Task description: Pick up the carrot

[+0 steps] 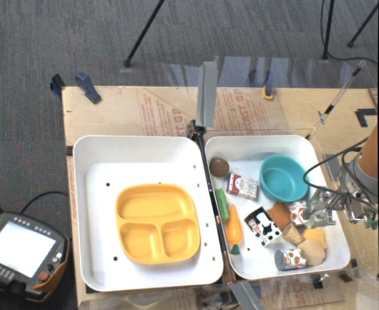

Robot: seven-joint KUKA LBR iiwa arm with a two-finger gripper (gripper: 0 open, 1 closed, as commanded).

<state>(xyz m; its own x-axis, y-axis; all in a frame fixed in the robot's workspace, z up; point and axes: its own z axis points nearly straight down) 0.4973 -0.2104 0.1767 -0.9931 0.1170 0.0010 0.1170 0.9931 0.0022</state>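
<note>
The carrot (233, 227) is orange with a green stub at its near end. It lies lengthwise along the left wall of the right bin (260, 141), just below a green cucumber (222, 204). My gripper (321, 213) hangs low over the right side of that bin, above a small printed can (297, 210) and a pale wedge (315, 236). It is well to the right of the carrot, with a black-and-white carton (263, 225) between them. Nothing shows in its grasp.
The right bin also holds a teal bowl (283, 178), a red-and-white carton (243, 186), a brown ball (219, 166), a brown lump (279, 213) and a tipped can (290, 258). In the left bin (92, 173) lies a yellow divided plate (158, 223).
</note>
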